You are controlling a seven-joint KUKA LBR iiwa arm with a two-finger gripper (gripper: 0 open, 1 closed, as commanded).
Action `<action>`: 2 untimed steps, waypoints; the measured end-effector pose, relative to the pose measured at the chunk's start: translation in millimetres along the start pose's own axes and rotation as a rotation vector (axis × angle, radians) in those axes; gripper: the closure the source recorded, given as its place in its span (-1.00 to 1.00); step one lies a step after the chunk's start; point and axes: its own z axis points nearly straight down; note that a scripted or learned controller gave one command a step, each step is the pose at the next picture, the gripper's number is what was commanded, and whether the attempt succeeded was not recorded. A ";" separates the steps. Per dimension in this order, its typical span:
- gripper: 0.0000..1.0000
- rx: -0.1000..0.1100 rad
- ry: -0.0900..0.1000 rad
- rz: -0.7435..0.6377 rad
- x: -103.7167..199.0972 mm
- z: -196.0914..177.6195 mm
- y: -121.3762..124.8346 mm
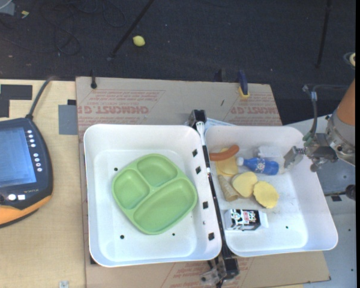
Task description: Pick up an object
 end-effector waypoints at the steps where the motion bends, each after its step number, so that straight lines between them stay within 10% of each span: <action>1: -1.00 -0.010 -0.004 0.000 36.3 93.9 1.7; 2: -1.00 -0.020 -0.005 0.006 69.5 118.1 -83.7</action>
